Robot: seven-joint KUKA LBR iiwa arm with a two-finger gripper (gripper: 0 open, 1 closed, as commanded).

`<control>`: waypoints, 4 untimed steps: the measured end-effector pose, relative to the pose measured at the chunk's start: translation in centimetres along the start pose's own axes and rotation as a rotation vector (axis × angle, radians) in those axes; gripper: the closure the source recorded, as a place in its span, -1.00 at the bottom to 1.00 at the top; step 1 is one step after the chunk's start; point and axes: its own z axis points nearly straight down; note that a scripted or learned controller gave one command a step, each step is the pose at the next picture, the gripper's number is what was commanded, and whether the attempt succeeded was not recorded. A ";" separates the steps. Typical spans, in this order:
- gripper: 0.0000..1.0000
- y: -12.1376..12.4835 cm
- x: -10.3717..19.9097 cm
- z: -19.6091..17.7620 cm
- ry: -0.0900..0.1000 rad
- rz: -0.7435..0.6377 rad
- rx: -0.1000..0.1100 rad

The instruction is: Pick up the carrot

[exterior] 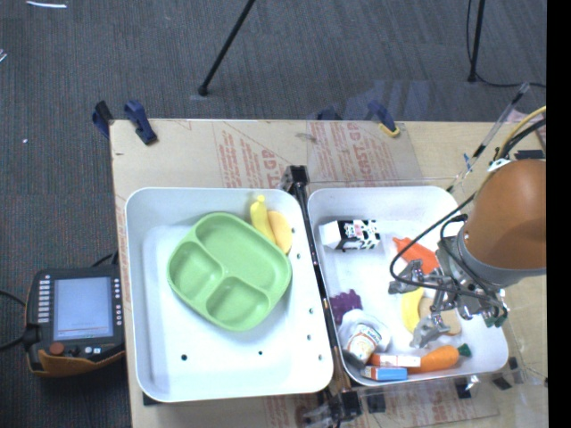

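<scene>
The carrot [437,358] lay near the front right corner of the right bin [419,196], its green top pointing toward the bin's right wall. The gripper [435,321] hung just above and behind it, over a yellow piece [410,308]; whether it was apart or together could not be told from this view. Along the front wall beside the carrot rested a small red and white carton [389,366] and a white cup [365,338], with a purple item [343,304] behind them. A cow-print box [350,234] sat toward the bin's back. In the left bin [143,239] a green divided plate [230,270] lay beside a banana [270,225].
</scene>
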 end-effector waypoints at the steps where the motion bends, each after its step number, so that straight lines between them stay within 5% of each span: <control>1: -1.00 -2.6 -5.7 7.0 0.006 0.002 -0.004; 2: -1.00 2.1 0.0 6.1 -0.020 -0.035 0.005; 3: -1.00 4.0 -0.3 6.1 -0.024 -0.415 0.011; 4: -1.00 9.9 -1.1 -3.5 -0.003 -0.085 0.000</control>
